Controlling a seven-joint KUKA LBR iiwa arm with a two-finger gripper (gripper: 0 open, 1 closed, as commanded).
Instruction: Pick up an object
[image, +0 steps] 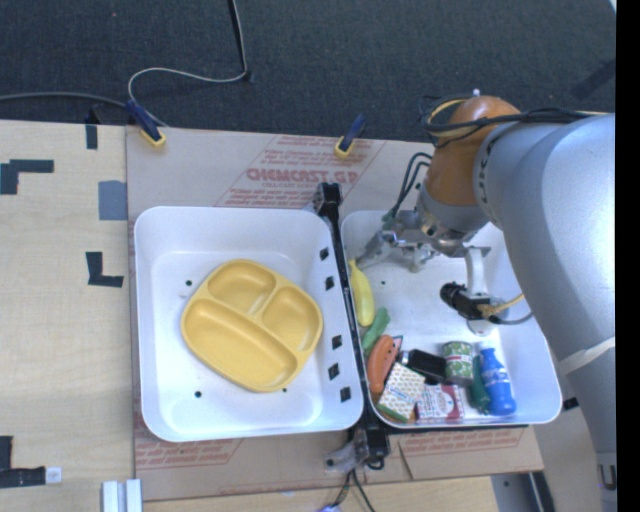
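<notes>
From above, the gripper (405, 250) hangs over the upper part of the right bin (540, 372), with nothing visible between its metal parts; whether it is open or closed I cannot tell. Just to its lower left lies a smooth yellow banana (361, 292) along the bin's left wall. Further below sit a green can (458, 360), a blue bottle (495, 380) and a flat printed packet (405, 390), clustered together. Well left of the gripper, a yellow divided plate (252, 322) of matte plastic rests in the left bin (160, 400).
</notes>
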